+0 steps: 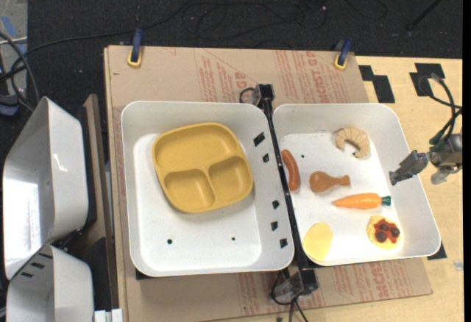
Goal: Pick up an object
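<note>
Spreading across most of the view, a brown board (pixel 221 78) carries two white bins side by side, and the right bin (pixel 412 166) serves as the landmark for everything else. Touching its left wall along a dark central seam is the left bin (pixel 136 188), which holds a yellow divided plate (pixel 202 166) lying flat toward that bin's far half, well apart from the right bin's contents. At the right bin's right rim, about halfway along it, the gripper (pixel 416 166) pokes in from the edge of the view at the end of the arm, with a dark finger (pixel 406 168) over the rim; it hovers above bare bin floor, and whether it is spread or closed cannot be told at this size. Inside the right bin lie six toy foods, all apart from the gripper: a carrot (pixel 358 201) near the middle-right, a sausage (pixel 291 170) beside the left wall, a drumstick (pixel 328 181) at the centre, a croissant (pixel 353 141) toward the far side, a pale yellow disc (pixel 318 240) at the near left, and a small tart (pixel 384 231) with dark berries at the near right corner.
</note>
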Motion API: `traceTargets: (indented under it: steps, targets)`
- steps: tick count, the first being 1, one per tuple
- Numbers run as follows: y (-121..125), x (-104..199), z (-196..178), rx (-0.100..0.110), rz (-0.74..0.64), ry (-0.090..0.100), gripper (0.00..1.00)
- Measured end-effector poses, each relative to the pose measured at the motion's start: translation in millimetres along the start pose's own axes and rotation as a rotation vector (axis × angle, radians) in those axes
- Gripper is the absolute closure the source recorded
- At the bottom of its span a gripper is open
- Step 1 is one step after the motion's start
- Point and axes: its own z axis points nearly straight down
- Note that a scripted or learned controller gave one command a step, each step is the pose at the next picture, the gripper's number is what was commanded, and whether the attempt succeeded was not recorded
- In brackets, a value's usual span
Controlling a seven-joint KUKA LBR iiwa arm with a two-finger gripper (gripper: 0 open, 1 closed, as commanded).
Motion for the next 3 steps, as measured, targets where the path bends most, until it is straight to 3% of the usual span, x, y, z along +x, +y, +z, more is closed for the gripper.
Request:
traceTargets:
  steps: [1,3]
  targets:
    - [2,1,-5,-0.01,-0.004,-0.003,0.0]
    - [4,5,121,-0.004,-0.001,0.0,0.0]
